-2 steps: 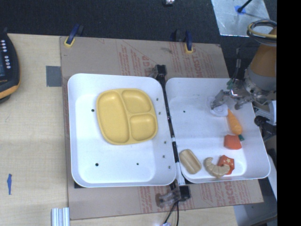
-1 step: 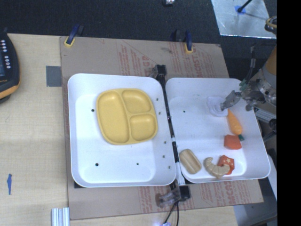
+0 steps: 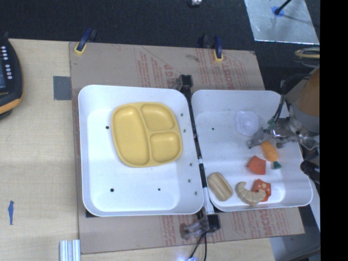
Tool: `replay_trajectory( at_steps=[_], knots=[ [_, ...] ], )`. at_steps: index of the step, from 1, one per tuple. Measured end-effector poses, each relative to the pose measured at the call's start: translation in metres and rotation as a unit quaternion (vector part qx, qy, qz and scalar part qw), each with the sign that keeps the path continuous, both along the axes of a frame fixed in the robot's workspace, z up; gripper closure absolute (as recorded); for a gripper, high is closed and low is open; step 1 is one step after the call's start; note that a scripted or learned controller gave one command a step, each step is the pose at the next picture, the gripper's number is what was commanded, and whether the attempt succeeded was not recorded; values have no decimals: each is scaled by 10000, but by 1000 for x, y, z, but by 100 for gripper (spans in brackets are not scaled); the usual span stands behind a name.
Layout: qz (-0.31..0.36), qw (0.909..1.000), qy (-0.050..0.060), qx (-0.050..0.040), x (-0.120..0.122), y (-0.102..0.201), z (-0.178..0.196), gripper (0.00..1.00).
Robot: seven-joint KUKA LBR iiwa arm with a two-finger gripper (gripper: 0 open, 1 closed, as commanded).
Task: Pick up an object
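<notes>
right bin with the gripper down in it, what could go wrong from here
The gripper sits right beside the orange carrot-like piece and the clear cup, so it may nudge either aside instead of grasping. The red piece lies close by and could get bumped. The right bin's wall is near, leaving little room.

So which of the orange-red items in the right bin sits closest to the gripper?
The small orange carrot-like piece, right beside the gripper; the red chunk and the red piece lie farther off.

Wooden bench (image 3: 38, 162), cardboard sheet (image 3: 163, 69), two white bins (image 3: 92, 145)
</notes>
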State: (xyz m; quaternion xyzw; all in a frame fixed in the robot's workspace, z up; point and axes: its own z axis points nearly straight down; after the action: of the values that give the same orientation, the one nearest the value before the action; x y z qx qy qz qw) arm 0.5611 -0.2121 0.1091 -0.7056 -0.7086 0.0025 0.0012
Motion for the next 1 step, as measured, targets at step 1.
replay_trajectory(
  at_steps=[1],
  knots=[
    [1, 10000, 44, 42, -76, 58, -20, 0]
  ],
)
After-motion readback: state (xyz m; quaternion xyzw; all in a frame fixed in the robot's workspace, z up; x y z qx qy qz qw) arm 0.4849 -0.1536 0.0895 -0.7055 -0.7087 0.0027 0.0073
